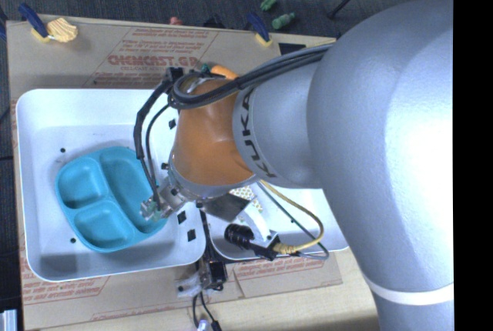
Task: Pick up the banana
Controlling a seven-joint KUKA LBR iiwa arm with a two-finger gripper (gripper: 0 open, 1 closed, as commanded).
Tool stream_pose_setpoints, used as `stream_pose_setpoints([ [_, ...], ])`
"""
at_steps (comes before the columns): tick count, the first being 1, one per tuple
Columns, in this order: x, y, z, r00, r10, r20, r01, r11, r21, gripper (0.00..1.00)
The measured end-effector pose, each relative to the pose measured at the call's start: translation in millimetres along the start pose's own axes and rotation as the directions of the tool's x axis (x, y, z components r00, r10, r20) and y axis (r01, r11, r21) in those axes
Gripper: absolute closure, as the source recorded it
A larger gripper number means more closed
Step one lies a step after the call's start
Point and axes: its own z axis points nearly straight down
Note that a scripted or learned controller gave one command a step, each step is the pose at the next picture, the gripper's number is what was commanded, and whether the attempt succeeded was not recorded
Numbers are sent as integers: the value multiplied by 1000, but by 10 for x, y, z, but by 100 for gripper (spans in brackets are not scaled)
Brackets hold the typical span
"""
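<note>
Orange showed at the wrist band of the grey arm [370, 129], which reached in from the right and covered most of the right bin. The jaws [151, 208] hung low over the left bin [35, 168], at the right edge of a blue three-compartment tray [100, 195]; whether they were apart or together could not be told. The tray's compartments looked bare. The banana's place and its long axis could not be made out. Brown cardboard [146, 52] lay under the bins.

Robot lab: KUKA arm [370, 129], clamped bench [115, 52], bins [31, 168].
</note>
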Motion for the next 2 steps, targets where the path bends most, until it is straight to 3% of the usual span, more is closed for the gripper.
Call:
stream_pose_setpoints([
  [1,676,489,-339,988,155,1,-155,988,-2,100],
  [2,359,301,-673,869,495,0,-495,869,-3,100],
])
